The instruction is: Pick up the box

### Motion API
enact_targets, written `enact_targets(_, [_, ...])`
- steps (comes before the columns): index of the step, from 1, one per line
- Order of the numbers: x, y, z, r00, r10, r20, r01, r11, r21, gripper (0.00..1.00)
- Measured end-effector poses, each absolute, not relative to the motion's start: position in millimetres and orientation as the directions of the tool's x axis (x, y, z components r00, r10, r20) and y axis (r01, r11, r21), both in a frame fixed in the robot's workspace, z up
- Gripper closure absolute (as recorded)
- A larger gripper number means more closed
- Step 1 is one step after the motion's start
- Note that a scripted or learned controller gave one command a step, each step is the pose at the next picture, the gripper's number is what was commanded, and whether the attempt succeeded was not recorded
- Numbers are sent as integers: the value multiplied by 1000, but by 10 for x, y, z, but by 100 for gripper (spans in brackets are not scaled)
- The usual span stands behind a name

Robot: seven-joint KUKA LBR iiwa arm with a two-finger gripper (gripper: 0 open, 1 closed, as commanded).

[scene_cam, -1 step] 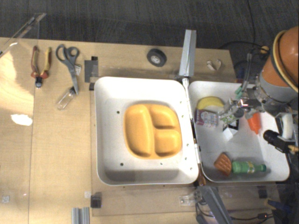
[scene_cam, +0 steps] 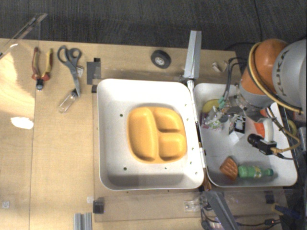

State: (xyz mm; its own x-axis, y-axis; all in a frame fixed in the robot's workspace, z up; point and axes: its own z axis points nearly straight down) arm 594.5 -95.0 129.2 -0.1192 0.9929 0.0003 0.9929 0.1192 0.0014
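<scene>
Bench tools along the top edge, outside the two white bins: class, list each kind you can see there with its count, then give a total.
Pliers: 1
Scissors: 1
Roll of black tape: 1
Total: 3

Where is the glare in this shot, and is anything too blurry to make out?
In the camera view, bright glare washes the bench's left edge. The yellow tray in the left bin is evenly lit and sharp. The items under the arm in the right bin are shadowed and cluttered; no box is clearly distinguishable there.
</scene>
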Motion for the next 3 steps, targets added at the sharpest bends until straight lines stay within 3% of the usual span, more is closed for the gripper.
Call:
enact_targets(1, [6048, -937, 1081, -132, 991, -1, 991, 132, 11, 0])
enact_targets(2, [6365, -921, 999, -315, 949, -12, 949, 315, 23, 0])
enact_targets(3, [6391, -913, 1129, -317, 948, -15, 948, 318, 32, 100])
